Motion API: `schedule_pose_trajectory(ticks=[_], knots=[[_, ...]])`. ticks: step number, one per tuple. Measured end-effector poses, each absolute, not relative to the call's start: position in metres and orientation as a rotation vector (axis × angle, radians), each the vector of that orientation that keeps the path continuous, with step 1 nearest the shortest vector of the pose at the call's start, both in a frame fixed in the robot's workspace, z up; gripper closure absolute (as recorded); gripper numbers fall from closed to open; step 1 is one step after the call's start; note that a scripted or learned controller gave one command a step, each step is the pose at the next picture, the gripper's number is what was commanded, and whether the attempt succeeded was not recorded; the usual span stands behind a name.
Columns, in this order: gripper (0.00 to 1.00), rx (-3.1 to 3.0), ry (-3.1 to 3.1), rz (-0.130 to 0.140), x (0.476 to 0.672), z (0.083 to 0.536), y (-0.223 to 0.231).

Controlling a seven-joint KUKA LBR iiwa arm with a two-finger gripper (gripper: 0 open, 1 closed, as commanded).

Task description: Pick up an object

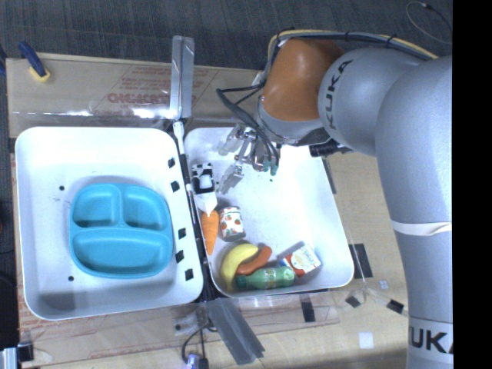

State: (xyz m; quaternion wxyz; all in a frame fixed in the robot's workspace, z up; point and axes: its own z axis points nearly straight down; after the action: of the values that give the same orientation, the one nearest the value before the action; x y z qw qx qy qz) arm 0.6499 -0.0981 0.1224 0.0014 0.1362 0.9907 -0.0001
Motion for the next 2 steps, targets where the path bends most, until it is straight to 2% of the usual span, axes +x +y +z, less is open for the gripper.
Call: schedule_pose_trajectory(ticks=[1, 2], knots=[[0.0, 0.66, 3.071, 0.0, 0.571, 0.092, -0.136], [0.0, 0.556, 3.089, -0.001, 0.644, 0.094, -0.191]])
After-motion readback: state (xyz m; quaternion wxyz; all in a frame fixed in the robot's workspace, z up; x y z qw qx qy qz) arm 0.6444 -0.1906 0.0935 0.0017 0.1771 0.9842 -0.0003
